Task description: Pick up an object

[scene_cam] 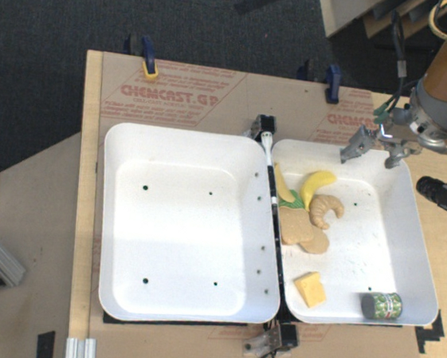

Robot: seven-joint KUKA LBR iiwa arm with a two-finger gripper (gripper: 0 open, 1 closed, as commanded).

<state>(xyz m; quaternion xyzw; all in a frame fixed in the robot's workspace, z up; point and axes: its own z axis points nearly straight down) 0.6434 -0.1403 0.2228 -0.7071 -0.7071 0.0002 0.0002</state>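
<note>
Our gripper (pixel 375 149) hung over the far edge of the right bin (pixel 409 235), up near the top corner. Its two fingers (pixel 353 149) were spread open, and we had nothing between them. The toys lay below us in that bin. A yellow banana (pixel 316 185) sat by the wall in the middle, and a croissant (pixel 327 209) touched it. A tan cookie shape (pixel 304 235) lay just under those two. A yellow cheese wedge (pixel 311 289) sat nearer the front, and a little green can (pixel 382 305) lay on its side in the front corner. The left bin (pixel 129 163) had no toys in it. We think we were only at the start, picking what to go for. Next we would need to move out over one toy, maybe the banana, which was closest, then go down and close on it.
</note>
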